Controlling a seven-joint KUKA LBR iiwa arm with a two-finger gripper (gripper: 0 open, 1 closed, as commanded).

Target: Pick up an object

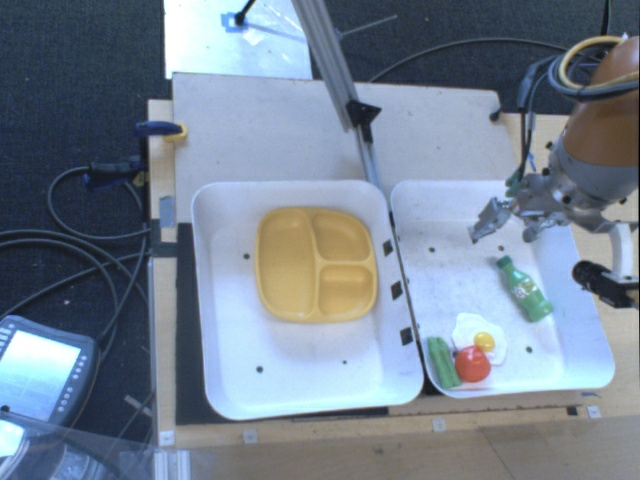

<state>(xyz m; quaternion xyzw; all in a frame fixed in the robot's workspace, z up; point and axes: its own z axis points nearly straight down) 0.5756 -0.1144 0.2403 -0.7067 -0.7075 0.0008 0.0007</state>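
Pincer (508,220) hangs over the right bin (440,268), fingers apart, nothing between them. Green bottle (524,290) lies near it; yellow plate (316,264) in left bin (225,298).

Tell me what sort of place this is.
Most likely a robotics lab test bench. A robot arm reaches over two white bins holding toy food and a yellow plate; loose cables and a control pendant lie on the carpet.

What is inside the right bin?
The right bin holds a green bottle lying on its side, a fried egg, a tomato and a green vegetable. The gripper hangs over its far part and covers some floor there.
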